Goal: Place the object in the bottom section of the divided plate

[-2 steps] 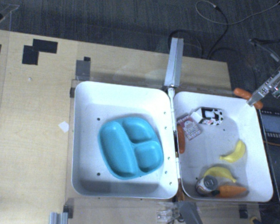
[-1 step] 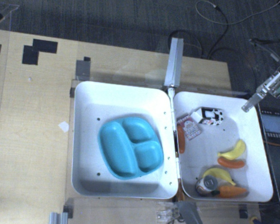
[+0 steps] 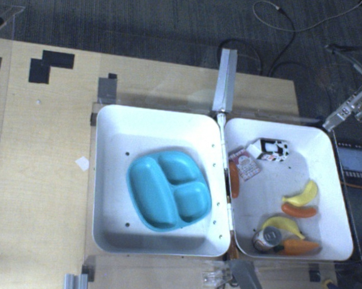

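1. My gripper (image 3: 361,105) is hanging at the upper right, just outside the far right corner of the right bin (image 3: 336,186). I cannot tell its state from this view, and nothing is showing in it.
2. Nearest to me, down and to the left inside that bin, a black-and-white piece (image 3: 272,148) is lying beside a small pink packet (image 3: 245,165).
3. Further down from me, a yellow banana (image 3: 302,194) is resting against an orange carrot-like piece (image 3: 299,211).
4. Further still, in the bin's near corner, a second banana (image 3: 285,225), a round tin (image 3: 267,237) and another orange piece (image 3: 299,247) are crowding together, touching.
5. An orange-brown stick (image 3: 233,180) is lying along the wall between the two bins.
6. Farthest from me, well to the left, the blue divided plate (image 3: 168,189) is sitting in the left bin (image 3: 115,135), with nothing lying in its sections.
7. I am judging the task as not begun: nothing is picked, I cannot tell which object is meant, and the grasp, the carry across and the drop into the bottom section are all left.
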Controlling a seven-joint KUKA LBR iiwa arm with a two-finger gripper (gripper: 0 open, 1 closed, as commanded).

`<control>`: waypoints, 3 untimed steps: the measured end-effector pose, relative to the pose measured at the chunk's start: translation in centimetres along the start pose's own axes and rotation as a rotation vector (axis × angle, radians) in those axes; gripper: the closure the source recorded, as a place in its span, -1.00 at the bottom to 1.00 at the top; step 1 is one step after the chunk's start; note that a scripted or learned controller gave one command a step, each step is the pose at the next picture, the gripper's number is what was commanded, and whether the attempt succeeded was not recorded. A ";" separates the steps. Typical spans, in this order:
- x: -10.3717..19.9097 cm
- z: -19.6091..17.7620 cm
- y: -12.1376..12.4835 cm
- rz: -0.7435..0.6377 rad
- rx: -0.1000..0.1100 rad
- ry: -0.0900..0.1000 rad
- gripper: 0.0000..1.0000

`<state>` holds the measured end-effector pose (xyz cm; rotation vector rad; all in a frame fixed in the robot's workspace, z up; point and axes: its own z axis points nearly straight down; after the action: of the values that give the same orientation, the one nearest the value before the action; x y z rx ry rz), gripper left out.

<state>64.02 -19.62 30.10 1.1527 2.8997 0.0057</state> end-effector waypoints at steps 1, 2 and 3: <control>0.1 3.5 -0.4 -0.051 0.006 0.010 1.00; -0.4 17.1 2.2 0.028 0.004 0.008 1.00; 3.7 17.9 4.3 0.348 -0.020 -0.017 1.00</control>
<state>64.62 -14.03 12.17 1.6258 2.6371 0.0298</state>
